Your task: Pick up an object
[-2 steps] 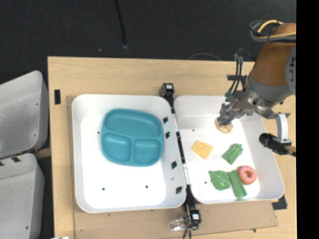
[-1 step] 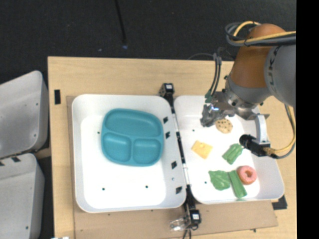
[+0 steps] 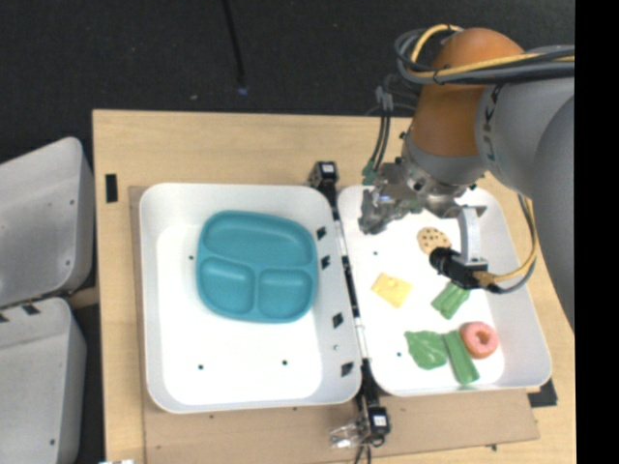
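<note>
Jaws (image 3: 418, 222) hang over the right bin (image 3: 517, 361); their spacing cannot be determined. Nearest candidates, a cookie (image 3: 432, 239) and yellow cheese wedge (image 3: 392, 289), lie loose on the bin floor. Risk: an off-centre descent may push the flat cookie aside rather than grip it.

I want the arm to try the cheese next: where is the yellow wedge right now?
The yellow wedge lies in the right bin, near its middle, left of a green piece and below the gripper.
</note>
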Robot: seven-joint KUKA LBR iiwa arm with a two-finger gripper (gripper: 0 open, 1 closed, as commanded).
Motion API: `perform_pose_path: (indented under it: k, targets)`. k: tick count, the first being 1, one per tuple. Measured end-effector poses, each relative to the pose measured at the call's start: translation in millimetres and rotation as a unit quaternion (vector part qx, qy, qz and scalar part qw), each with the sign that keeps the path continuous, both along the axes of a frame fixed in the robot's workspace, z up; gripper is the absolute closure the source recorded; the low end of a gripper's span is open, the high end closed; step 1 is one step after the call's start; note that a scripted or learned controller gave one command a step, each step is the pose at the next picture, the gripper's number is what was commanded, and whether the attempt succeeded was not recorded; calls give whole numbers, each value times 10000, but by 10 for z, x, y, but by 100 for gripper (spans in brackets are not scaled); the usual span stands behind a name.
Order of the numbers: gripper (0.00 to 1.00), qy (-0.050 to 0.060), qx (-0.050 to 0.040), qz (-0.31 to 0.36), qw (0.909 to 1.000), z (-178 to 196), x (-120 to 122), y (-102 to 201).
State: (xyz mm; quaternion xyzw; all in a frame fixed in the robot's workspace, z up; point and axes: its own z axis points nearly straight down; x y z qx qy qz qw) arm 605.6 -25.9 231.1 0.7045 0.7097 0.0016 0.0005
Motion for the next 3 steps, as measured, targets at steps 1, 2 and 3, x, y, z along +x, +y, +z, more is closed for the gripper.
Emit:
perform_pose_path:
  k: [1, 2, 3]
  targets:
    - [100, 19, 2, 1, 10000, 16, -53, 525]
    - [100, 16, -7, -23, 10000, 129, -10, 1044]
    - [0, 17, -12, -21, 10000, 129, -10, 1040]
